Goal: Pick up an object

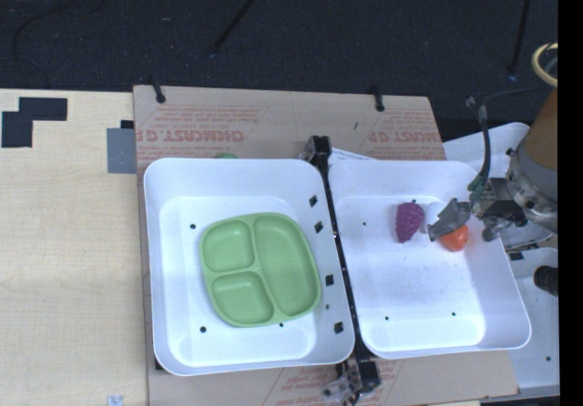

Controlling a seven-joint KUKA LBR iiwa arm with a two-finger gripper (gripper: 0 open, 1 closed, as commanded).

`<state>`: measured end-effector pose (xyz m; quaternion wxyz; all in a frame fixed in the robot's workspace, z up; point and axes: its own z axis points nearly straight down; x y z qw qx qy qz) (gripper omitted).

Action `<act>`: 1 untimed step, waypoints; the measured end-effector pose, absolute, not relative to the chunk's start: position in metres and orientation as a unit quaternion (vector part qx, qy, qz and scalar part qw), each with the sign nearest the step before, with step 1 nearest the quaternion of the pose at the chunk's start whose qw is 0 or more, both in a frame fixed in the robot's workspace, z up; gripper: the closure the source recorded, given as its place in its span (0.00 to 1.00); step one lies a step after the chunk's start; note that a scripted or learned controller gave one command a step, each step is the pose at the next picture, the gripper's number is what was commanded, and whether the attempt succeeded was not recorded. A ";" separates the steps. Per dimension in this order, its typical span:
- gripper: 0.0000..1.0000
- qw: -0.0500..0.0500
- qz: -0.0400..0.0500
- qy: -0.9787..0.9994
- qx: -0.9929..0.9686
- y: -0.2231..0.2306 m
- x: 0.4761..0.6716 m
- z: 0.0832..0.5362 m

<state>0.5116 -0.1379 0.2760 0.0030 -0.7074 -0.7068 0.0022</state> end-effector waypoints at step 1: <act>0.00 0.000 0.000 -0.707 -0.707 -0.138 0.513 0.279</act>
